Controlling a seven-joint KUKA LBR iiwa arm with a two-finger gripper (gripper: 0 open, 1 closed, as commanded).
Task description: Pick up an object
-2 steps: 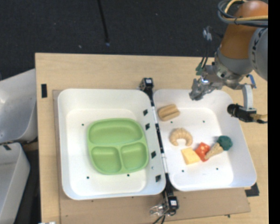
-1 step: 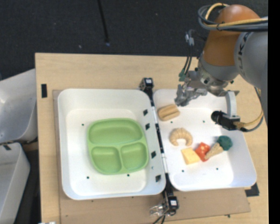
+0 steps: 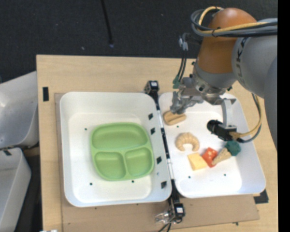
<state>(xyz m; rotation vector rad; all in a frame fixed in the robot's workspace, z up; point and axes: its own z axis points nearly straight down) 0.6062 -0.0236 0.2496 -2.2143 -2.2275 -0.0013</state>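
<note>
Bread roll [image 3: 174, 118], small and tan, lies in the upper left corner of the right bin [image 3: 234, 180], close to the wall that this bin shares with the left bin [image 3: 73, 180]. The tool [image 3: 180, 108] hangs right over the roll's upper edge, touching it or nearly so; whether it is spread or pressed together cannot be told from this slant. The grey arm [image 3: 258, 62] with its orange band comes in from the upper right of the frame.

Lower in the same bin lie a pale croissant [image 3: 187, 140], a yellow cheese wedge [image 3: 197, 162], a small red piece [image 3: 210, 154] touching the wedge, and a tan cone with a green top [image 3: 228, 151] just beside the red piece. A green tray [image 3: 122, 150] with three compartments sits flat in the middle of the left bin.

Both bins rest on a pale wood-grain desk [image 3: 101, 71]. Beyond it, across the top of the frame, is dark speckled floor [image 3: 58, 18], and white housings [image 3: 9, 115] stand at the left edge.
</note>
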